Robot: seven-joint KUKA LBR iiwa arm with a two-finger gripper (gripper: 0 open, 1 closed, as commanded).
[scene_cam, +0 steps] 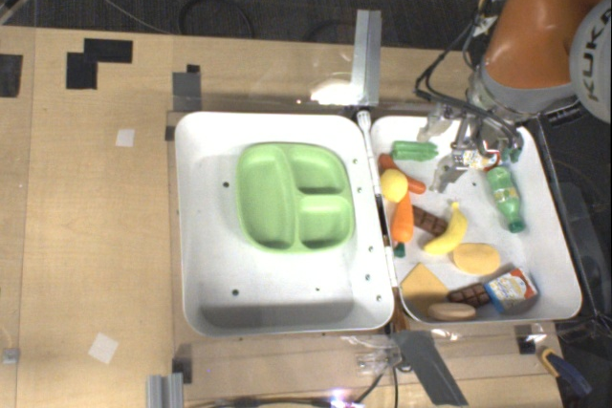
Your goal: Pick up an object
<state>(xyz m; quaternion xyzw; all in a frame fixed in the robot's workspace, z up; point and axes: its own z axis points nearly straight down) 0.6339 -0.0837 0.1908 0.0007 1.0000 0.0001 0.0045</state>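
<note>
We see the claw hanging over the right bin, above a bare patch between the green bottle and the lemon. The toys crowd that bin, so any could be picked; the green tray sits alone in the left bin. Whether the claw is spread or pressed together, we cannot tell.

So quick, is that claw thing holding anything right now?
Gripper: open, holding nothing, above the right bin near the green bottle.
</note>
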